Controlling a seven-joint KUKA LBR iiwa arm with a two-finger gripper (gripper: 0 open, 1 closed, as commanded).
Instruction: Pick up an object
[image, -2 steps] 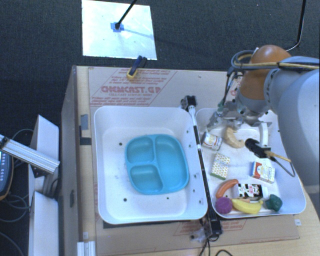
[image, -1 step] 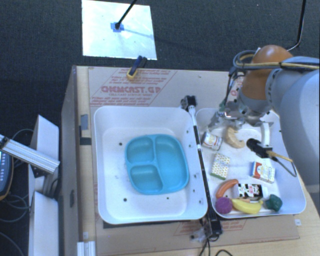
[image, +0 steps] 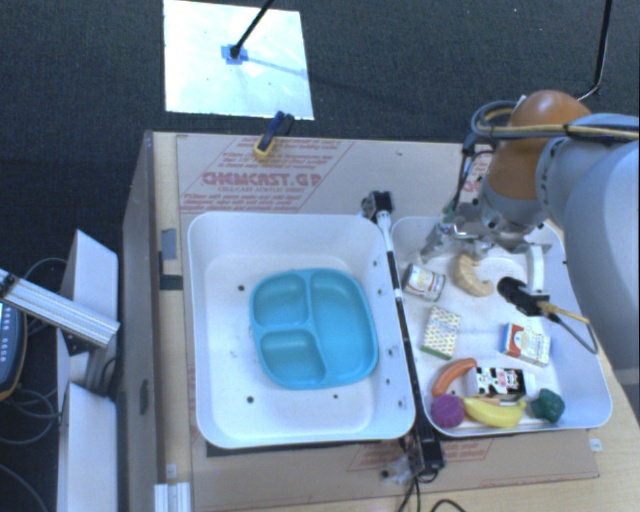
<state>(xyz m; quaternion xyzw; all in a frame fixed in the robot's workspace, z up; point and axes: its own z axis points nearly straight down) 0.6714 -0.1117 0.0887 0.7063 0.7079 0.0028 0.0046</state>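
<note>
The grey arm (image: 600, 170) comes in from the right, its thick last link filling the upper right corner. Above the wrist sits the orange band (image: 535, 140), rounded like a dome and tilted toward the left. Dark cables loop over the top of it. Below the band the wrist narrows and points downward, and the tool (image: 470, 235) hangs low at its end, its metal parts splayed out to either side. Its tips are too small to make out clearly.
</note>
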